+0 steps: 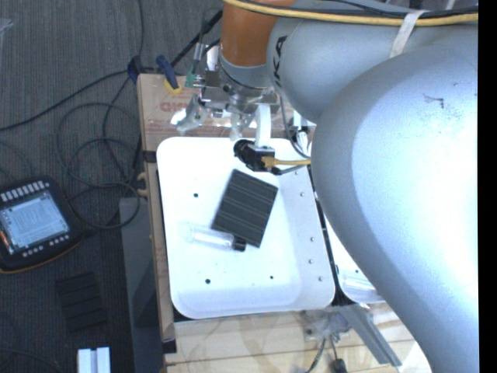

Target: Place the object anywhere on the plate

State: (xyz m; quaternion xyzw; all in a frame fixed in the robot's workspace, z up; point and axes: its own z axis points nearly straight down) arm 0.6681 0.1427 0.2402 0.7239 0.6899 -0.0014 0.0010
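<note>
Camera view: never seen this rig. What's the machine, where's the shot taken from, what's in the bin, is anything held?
The big grey shape is a robot arm with an orange band above its wrist. It reaches in from the right. Its gripper sits at the far edge of a shallow white bin. The single camera is fixed above the bench and looks down at a slant.

In that bin lie a dark ribbed plate and a clear tube with a black cap, cap end by the plate's near corner. Both are apart from the gripper, so nothing is seen held. A second bin's corner peeks out under the arm. The control pendant lies on the floor at left.
</note>
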